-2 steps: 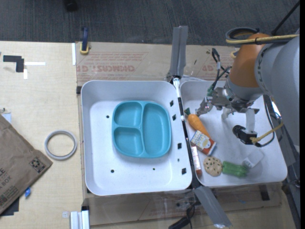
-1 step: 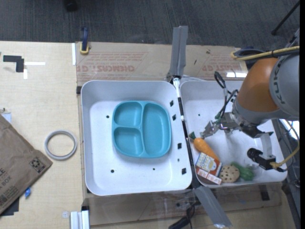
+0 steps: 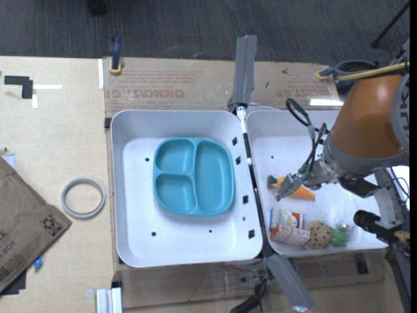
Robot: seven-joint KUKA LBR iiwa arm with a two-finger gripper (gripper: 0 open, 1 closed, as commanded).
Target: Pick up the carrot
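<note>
The carrot [image 3: 303,192], orange with a bit of green top at its left end, lies on the floor of the right bin [image 3: 280,139], near its middle. My gripper [image 3: 288,188] is down at the carrot's left half and covers part of it, so orange shows on either side of the grey tool. The grey arm with its orange band [image 3: 368,119] reaches in from the right, above the bin's right side.
In the right bin's front lie a small red and white carton [image 3: 287,227], a cookie [image 3: 317,235] and a green item [image 3: 339,235]. The left bin [image 3: 130,194] holds a teal divided plate [image 3: 194,176]. A tape ring [image 3: 83,197] sits on the bench at left.
</note>
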